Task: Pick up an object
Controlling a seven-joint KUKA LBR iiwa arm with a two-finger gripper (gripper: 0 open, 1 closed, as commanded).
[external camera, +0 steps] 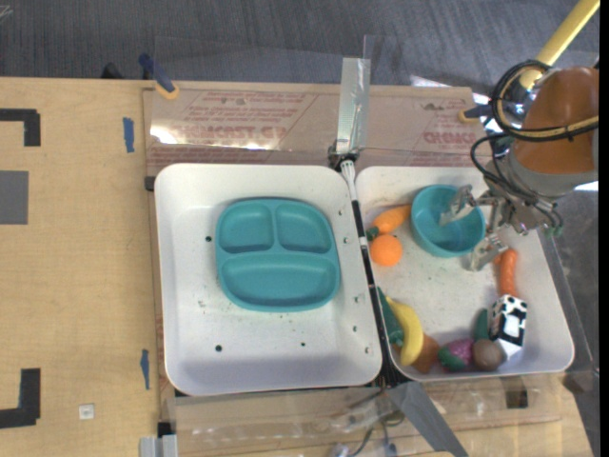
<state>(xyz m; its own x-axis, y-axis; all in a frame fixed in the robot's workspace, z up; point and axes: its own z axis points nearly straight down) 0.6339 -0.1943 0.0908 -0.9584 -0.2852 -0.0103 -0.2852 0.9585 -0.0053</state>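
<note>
Nearest the lower frame edge, the banana [409,328] is lying in the right bin [557,336], lower centre-right of the frame. Left bin [181,284] is holding the teal divided plate [278,254]. Right bin is also holding the teal bowl [444,219], orange [385,250] and carrot [508,270]. Gripper [479,227] is hovering at the bowl's right rim; its fingers are spreading apart, gripping nothing.

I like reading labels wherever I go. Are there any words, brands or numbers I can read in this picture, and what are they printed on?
No text here can be read.
Red print on the clear panel behind the left bin: too blurred to read.
Red print on the clear panel behind the right bin: too blurred to read.
</note>
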